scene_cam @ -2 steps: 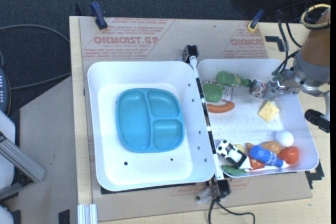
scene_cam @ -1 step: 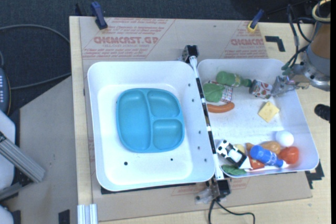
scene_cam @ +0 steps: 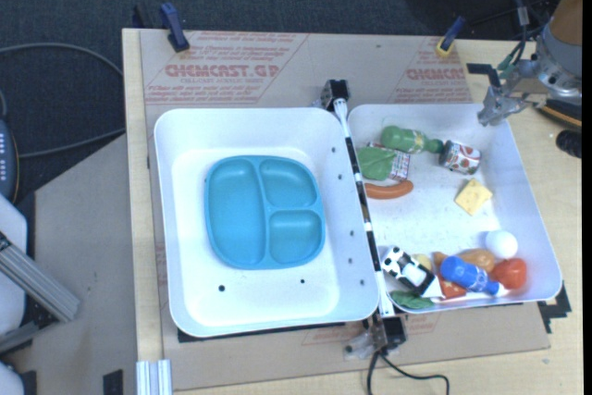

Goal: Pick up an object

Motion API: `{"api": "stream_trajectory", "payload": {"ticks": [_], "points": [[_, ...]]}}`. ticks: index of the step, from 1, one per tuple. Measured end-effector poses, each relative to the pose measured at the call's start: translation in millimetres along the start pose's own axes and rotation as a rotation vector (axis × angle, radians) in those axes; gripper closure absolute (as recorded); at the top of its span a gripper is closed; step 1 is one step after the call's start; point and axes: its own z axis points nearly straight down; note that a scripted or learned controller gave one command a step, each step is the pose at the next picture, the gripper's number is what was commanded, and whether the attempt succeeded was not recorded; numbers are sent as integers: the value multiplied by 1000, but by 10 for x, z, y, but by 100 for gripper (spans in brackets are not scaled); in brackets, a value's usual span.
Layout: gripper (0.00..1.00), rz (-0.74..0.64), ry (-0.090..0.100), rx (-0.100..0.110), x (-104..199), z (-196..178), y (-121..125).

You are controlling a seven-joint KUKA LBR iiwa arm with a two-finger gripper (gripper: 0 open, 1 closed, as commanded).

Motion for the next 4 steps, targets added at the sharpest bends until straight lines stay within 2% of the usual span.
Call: {"api": "stream_trajectory", "payload": {"ticks": [1,3,4], "points": [[100,2,2,3,187,607,-590],[100,1,0,-2,187,397,-573],[100,1,0,0,-13,400,-179]]}}
